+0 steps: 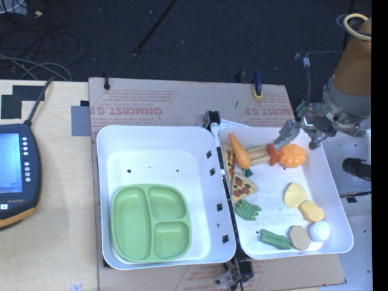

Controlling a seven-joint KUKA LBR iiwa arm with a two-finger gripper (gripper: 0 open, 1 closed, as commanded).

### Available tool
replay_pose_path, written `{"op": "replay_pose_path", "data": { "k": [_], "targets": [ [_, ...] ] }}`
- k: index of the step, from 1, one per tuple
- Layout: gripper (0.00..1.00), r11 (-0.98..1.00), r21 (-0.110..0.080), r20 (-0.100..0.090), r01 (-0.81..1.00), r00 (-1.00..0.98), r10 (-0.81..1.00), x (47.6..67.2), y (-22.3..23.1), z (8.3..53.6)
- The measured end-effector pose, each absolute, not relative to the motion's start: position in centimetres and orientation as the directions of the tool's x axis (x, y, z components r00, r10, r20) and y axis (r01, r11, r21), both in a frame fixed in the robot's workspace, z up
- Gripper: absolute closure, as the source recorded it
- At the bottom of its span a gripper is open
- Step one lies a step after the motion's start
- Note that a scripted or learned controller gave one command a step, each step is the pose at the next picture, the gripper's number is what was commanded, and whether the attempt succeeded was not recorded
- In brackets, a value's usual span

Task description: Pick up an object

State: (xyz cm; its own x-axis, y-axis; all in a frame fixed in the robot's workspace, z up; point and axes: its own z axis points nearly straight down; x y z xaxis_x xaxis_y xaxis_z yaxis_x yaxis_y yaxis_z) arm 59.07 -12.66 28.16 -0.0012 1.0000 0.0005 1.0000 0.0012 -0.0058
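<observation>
orange and lumpy, the toy pumpkin [292, 156] sits near the back of the right bin [337, 194], and i judge it the likeliest target because the pincer [301, 136] hangs just above and behind it. i see its two fingers spread apart, one slanting down on the pumpkin's left, the other on its right, with nothing between them; the pumpkin rests on the bin floor, not lifted.

touching the pumpkin's left side lies a pale stick-like piece [259, 154] with a red end, and beside that a carrot [239, 151] tilted toward the divider. that crowding matters: a closing finger could catch the red end instead.

further forward are a pizza slice [242, 187], a green leafy piece [247, 210], a yellow wedge [295, 194], a green pod [276, 239], a tan round [299, 237] and a white ball [319, 230], all well apart from the pincer.

in the left bin [121, 139] a green divided tray [150, 223] lies flat, likely a drop spot. the tabletop [60, 223] carries a control pendant [17, 170] at far left.
</observation>
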Motion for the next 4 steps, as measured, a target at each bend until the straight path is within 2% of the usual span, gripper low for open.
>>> {"op": "replay_pose_path", "data": {
  "k": [1,2,3,4],
  "targets": [
    [0.0,-0.004,-0.017,0.002,1.0,0.004,1.0,57.8,-19.1,14.6],
    [0.0,0.004,-0.005,0.001,1.0,-0.004,1.0,62.7,-21.2,10.2],
    [0.0,0.005,-0.02,0.002,1.0,-0.005,1.0,64.1,-18.2,8.3],
    [0.0,0.001,-0.013,0.006,1.0,-0.001,1.0,64.2,-21.2,8.5]
  ]
}}
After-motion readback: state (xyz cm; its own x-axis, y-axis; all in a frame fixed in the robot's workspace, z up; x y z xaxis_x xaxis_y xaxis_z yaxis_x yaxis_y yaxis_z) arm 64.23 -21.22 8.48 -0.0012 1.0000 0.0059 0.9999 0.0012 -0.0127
